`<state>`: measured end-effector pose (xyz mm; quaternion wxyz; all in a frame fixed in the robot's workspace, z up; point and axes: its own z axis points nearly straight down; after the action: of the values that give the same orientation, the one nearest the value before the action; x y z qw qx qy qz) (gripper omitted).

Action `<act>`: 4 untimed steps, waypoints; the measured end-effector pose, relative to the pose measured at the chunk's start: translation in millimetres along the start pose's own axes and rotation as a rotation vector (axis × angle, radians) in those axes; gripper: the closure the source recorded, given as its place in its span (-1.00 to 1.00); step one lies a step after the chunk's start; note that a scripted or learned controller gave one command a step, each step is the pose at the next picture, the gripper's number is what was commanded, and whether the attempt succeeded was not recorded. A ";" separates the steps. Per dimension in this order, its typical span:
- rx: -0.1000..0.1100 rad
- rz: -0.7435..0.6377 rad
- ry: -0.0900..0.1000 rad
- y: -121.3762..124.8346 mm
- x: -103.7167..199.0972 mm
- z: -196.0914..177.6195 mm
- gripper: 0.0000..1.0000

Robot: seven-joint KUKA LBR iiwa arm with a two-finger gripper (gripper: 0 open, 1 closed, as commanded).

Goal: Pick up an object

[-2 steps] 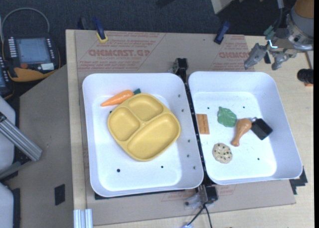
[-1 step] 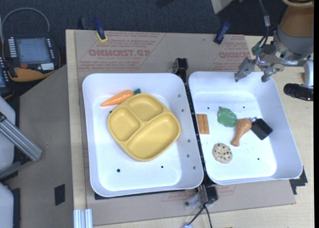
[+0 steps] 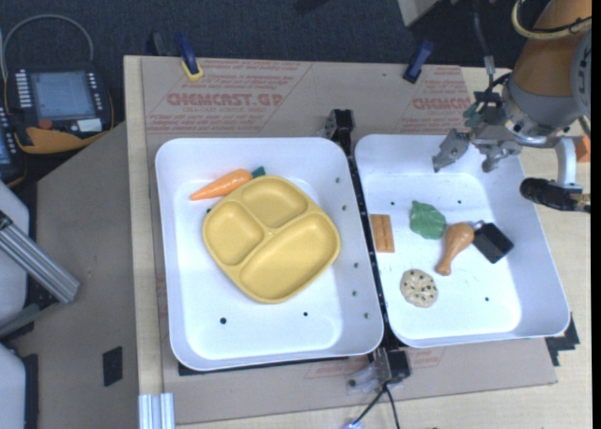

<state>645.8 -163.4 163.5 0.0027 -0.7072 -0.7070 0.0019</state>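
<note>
Bench board [image 3: 282, 89]: flat, pale brown, printed in faded red with a repeated mark that reads roughly "CHEMCAST GP". Left bin [image 3: 178, 230] and right bin [image 3: 526, 305]: shallow, glossy white, rounded corners, set side by side. Arm [image 3: 554, 42]: grey with an orange band, entering over the right bin's far edge. Gripper [image 3: 472, 153]: its two grey fingers are spread apart with nothing between them, above the far part of the right bin.

Left bin contents: a smooth yellow plate [image 3: 270, 237] with three moulded compartments and a rounded outline; a tapered orange carrot [image 3: 219, 184] with a green tip, touching the plate's far-left rim.

Right bin contents, candidate objects for picking: a tan drumstick [image 3: 455, 245], club-shaped; a lumpy green piece [image 3: 427, 220] just beside it; a black block [image 3: 492, 242] at the drumstick's thick end; a round speckled cookie [image 3: 419, 287]; a flat orange-brown rectangle [image 3: 381, 234] near the bin's left wall.
</note>
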 end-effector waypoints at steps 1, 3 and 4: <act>0.000 0.000 0.000 -1.1 -4.2 44.1 -1.00; -0.014 0.000 -0.004 1.5 -14.4 -24.0 1.00; -0.013 0.000 -0.004 -4.1 -16.3 -70.4 1.00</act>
<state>642.1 -179.8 233.9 -0.0033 -0.7072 -0.7070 -0.0014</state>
